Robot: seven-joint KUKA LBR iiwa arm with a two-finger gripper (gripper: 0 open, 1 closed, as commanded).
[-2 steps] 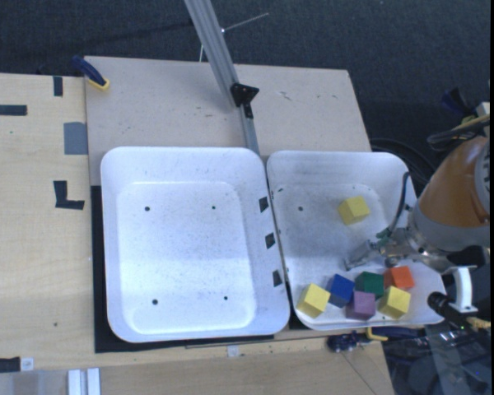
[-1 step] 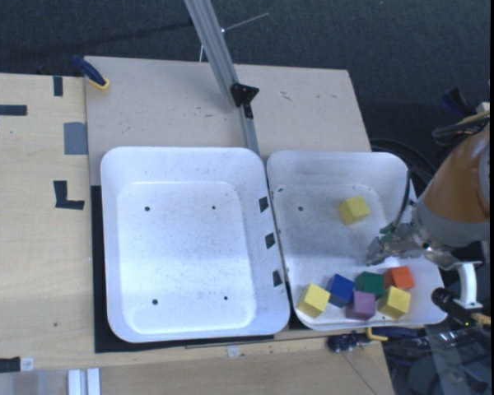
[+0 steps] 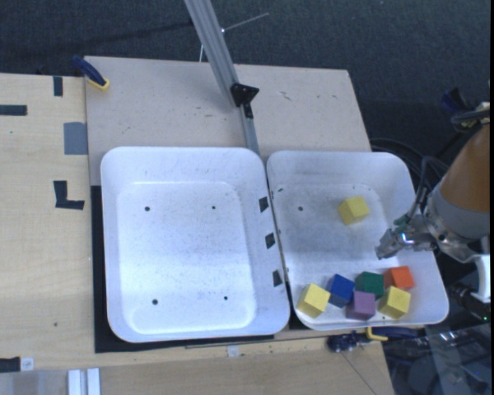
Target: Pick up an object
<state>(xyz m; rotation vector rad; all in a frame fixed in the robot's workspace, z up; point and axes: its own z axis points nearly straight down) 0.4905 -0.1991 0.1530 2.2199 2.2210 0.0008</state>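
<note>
**No block lifted yet; hand hangs over the right bin's far side**

The pick is not done, as far as the view shows: nothing sits between the fingers of the hand [image 3: 393, 243], and every block rests on a bin floor. The approach looks partly made, with the descent, the grasp and the lift all left.

The counter [image 3: 33, 220] carries two white bins. The left bin [image 3: 119, 171] lies well apart from the hand, across the divide. The right bin [image 3: 313, 164] is the one the hand hovers in, near its right wall.

Whether the hand's fingers stand apart or together I cannot tell; they are small and blurred.

A lone yellow block [image 3: 354, 210] lies near the hand, up and to its left. Below the hand a cluster sits along the bin's near edge: orange block [image 3: 401, 277] closest, then green block [image 3: 369, 284], blue block [image 3: 341, 289], purple block [image 3: 362, 304] and two more yellow ones.
</note>
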